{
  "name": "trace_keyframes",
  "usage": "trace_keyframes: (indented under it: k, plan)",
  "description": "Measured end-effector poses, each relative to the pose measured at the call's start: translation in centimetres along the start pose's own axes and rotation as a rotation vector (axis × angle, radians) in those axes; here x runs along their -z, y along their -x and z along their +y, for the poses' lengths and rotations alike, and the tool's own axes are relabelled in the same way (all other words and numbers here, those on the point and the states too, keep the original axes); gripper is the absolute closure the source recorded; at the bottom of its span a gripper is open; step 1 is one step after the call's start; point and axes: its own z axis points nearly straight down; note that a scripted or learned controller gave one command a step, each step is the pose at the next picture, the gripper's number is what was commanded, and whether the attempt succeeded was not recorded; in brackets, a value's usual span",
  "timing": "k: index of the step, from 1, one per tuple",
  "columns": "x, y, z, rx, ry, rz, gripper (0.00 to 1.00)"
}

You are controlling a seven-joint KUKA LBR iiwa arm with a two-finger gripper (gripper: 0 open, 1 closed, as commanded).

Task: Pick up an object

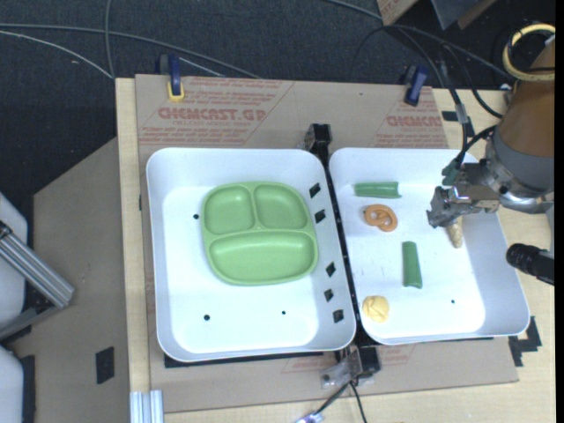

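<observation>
Now: left bin (pixel 176 263) green plate (pixel 259 233) | right bin (pixel 493 311) pretzel (pixel 381 218) | hand (pixel 448 214) state unclear

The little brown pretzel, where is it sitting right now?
The small brown pretzel lies in the right-hand white bin, near its upper left part, just below a green bar-shaped piece and left of the gripper.

Left bin (pixel 167 263): green divided plate (pixel 260 233) near centre. Right bin (pixel 493 311): green bar (pixel 377 189) at 11 o'clock, lying flat; pretzel (pixel 381 218) just below it; second green bar (pixel 411 264) mid-bin, lengthwise; yellow lump (pixel 375 307) at 7 o'clock. Gripper (pixel 446 214) over the bin's 2 o'clock area, a tan piece (pixel 455 233) directly beneath; contact unclear.
</observation>
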Motion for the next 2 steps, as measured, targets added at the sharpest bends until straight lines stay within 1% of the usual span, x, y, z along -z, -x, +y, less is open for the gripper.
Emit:
trace_keyframes:
  k: [1,2]
  plan:
    - [0.1,-4.3,2.7,0.001,0.0,0.001,1.0]
    - [-0.7,-8.5,6.1,0.0,-0.001,0.001,1.0]
